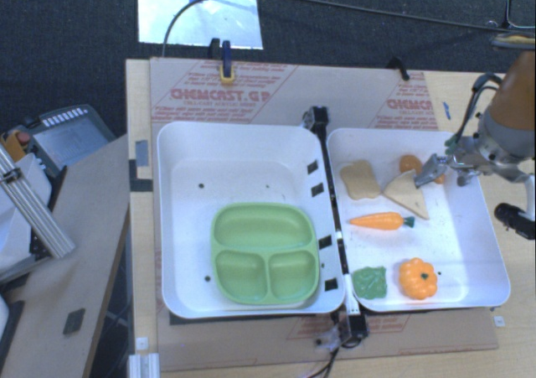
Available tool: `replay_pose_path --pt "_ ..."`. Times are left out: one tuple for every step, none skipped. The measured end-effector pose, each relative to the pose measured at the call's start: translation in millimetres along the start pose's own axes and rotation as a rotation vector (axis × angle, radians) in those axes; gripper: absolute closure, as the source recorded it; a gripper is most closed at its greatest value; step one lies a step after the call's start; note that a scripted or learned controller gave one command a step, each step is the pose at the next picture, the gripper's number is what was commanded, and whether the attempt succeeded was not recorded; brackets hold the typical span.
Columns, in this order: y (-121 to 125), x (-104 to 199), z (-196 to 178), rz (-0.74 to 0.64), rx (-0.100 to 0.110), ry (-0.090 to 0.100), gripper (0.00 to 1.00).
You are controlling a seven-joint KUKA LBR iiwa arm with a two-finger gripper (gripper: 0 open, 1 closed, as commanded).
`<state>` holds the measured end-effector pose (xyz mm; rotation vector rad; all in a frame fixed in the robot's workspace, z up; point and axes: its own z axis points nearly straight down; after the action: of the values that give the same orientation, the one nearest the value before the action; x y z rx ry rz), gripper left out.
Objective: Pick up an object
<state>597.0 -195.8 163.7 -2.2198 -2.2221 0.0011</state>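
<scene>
Crowding is what worries us most: the gripper (433,172) sits in the upper right of the frame, over the right bin (481,225), just above the pale wedge (409,193), with a small orange ball (409,163) close behind it and the toast (361,179) to its left. Whether the fingers are spread or closed, we cannot tell from this slanted look.

We judge the wedge the likeliest target. It lies flat on the bin floor, its long axis running from upper left to lower right, the narrow tip toward the upper left. Being flat and thin, it could slide away under a descent instead of entering the grip, or the fingers could catch the ball and knock it aside.

The carrot (379,220) lies just below the wedge, its long axis nearly level across the frame, tip pointing left and green stem right. A push on the wedge might shove it into the carrot. The pumpkin (418,278) and broccoli (369,282) sit at lower right, well apart from the gripper.
</scene>
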Motion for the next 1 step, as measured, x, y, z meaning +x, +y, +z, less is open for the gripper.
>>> replay_pose_path --pt "7.3 2.8 44.5 -0.003 0.000 0.001 0.00"
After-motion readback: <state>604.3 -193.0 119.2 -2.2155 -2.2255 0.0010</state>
